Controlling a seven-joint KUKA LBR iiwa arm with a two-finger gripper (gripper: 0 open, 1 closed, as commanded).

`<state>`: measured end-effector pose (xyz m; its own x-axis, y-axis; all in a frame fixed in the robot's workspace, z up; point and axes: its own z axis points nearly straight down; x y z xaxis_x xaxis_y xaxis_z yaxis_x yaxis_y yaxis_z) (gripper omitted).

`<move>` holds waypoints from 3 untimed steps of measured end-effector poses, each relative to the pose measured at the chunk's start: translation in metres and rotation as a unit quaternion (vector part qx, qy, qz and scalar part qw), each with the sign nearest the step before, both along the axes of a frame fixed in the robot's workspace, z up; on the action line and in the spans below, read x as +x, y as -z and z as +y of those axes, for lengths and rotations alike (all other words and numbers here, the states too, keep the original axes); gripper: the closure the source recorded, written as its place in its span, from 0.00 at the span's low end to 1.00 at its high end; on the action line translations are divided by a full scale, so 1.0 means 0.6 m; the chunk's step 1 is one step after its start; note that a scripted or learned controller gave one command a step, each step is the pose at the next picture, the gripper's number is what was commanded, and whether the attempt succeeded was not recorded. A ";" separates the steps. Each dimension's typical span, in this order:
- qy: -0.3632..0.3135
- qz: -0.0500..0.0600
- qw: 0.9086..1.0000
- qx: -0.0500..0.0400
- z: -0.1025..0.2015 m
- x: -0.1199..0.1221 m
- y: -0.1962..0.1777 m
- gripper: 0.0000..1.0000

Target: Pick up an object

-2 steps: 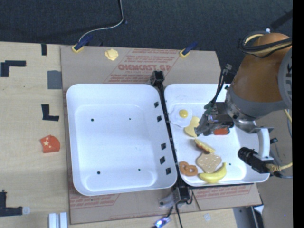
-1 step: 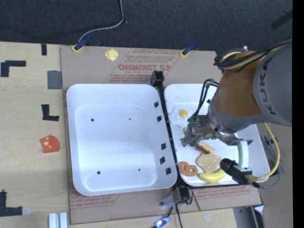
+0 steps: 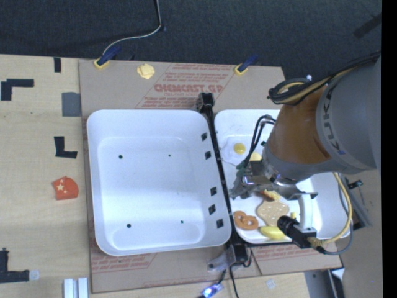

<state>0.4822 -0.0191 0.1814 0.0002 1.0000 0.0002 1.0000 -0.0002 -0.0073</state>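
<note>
Gripper [image 3: 248, 185] hanging low over the right bin [image 3: 329, 213], toward the bin's 9 o'clock wall beside the black divider [image 3: 214, 166]; whether it is released, clenched or grasping anything cannot be told, the grey and orange arm [image 3: 310, 135] covering much of it. Candidate objects are lying in the right bin: a brown pretzel [image 3: 245, 220] at 6 o'clock from the gripper, a tan biscuit-like piece [image 3: 272, 212] at 5 o'clock, a yellow banana-like piece [image 3: 271, 231] further along at 5 o'clock, and a small yellow piece [image 3: 239, 148] at 12 o'clock. No object is showing clear of the bin floor, so the pick is judged as not yet done: closing on an object and lifting it are remaining.
</note>
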 end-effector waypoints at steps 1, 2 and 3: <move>-0.002 -0.002 1.000 0.000 0.072 0.001 -0.004 1.00; -0.003 -0.004 1.000 0.000 0.160 0.114 -0.004 1.00; -0.001 -0.001 1.000 0.000 0.157 0.109 -0.019 1.00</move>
